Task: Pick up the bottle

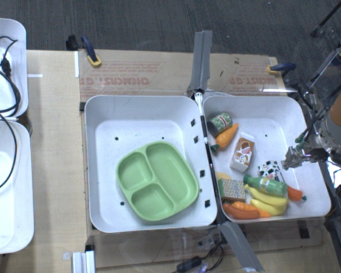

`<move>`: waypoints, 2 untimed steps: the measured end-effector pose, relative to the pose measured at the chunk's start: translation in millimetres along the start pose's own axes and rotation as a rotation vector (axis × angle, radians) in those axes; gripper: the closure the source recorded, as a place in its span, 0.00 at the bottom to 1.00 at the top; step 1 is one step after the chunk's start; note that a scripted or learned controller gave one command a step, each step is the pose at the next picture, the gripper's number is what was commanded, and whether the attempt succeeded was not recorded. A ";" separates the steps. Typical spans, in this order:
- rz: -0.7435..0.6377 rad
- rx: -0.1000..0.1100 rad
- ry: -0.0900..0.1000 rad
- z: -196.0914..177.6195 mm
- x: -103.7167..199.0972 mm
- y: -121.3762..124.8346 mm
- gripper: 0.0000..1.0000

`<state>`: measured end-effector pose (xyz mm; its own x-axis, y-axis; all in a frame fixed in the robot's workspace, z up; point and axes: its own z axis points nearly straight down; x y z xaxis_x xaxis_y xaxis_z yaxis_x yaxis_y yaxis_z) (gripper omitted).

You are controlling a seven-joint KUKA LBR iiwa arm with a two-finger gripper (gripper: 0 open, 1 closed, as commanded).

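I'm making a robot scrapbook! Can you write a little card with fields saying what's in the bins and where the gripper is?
left bin: green three-part plastic plate
right bin: green plastic bottle lying down, yellow bananas, orange carrot, small milk carton, green can
gripper: over right bin, above-right of bottle, holding nothing

Red upside-down lettering, seemingly "CHEMCO72", repeats on the cardboard sheet (159, 73) behind the bins.

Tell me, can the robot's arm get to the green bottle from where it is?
Probably yes. The end effector hovers in the right bin, just above and right of the bottle. The bottle lies on its side on top of the bananas, with nothing over it, so its top looks free.
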<state>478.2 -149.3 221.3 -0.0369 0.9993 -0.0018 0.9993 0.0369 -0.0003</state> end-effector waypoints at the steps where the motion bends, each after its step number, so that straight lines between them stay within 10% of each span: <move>1: -0.001 0.001 0.000 0.3 0.3 -0.1 0.00; 2: -0.430 0.001 0.002 26.9 36.8 1.3 0.00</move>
<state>478.2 -112.5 194.3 -0.4501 0.8930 0.0004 0.8930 0.4501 -0.0013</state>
